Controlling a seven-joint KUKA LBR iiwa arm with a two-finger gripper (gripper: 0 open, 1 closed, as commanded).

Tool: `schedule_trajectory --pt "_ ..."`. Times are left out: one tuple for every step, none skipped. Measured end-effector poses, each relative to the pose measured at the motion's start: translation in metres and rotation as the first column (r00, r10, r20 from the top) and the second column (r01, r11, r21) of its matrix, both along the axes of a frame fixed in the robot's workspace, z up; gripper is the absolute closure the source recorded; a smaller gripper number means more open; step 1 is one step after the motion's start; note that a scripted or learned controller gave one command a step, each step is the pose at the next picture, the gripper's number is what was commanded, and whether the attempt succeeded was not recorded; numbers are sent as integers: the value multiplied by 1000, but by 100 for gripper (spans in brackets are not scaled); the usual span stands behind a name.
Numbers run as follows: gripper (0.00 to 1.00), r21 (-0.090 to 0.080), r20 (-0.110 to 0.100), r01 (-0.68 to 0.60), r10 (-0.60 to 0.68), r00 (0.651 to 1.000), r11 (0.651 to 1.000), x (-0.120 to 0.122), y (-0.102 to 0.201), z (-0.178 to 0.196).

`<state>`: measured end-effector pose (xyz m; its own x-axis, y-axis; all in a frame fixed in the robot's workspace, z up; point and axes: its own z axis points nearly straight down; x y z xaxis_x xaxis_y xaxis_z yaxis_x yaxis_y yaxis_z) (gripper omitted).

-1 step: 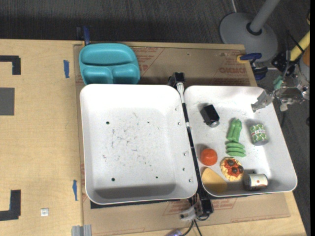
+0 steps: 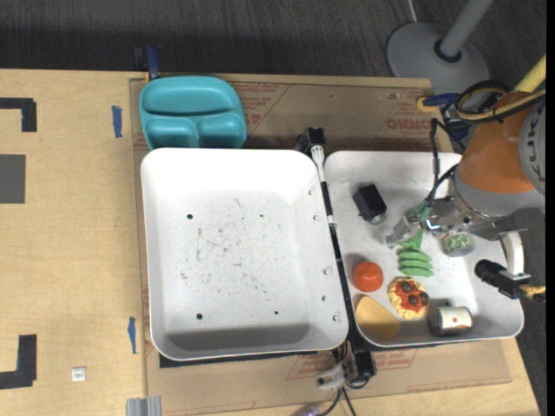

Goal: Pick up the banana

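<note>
— Where is the banana lying?
— I am not managing to tell for sure. A yellowish wedge (image 2: 377,317) is resting at the right bin's (image 2: 395,173) front edge, touching a red-topped toy (image 2: 408,295), near an orange ball (image 2: 368,276).
— And the claw?
— The claw (image 2: 423,224) is hovering over a green piece (image 2: 414,261) farther back. Apart or together, I cannot tell.

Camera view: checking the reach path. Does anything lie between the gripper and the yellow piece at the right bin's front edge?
Yes. A green pod lies just below the gripper, and a round red-and-yellow toy sits beside the yellow piece on the gripper's side. A red ball lies close behind it.
</note>
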<state>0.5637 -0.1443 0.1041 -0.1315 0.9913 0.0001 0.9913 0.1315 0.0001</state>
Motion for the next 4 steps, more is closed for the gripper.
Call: schedule_trajectory --pt "0 1 -1 -34 34 999 999 -82 38 -19" --pt "0 -2 1 -102 102 995 995 -73 -64 49" --pt "0 -6 9 -165 165 986 986 -80 -21 -8" --pt "0 -14 14 -420 420 907 908 -77 30 -12"
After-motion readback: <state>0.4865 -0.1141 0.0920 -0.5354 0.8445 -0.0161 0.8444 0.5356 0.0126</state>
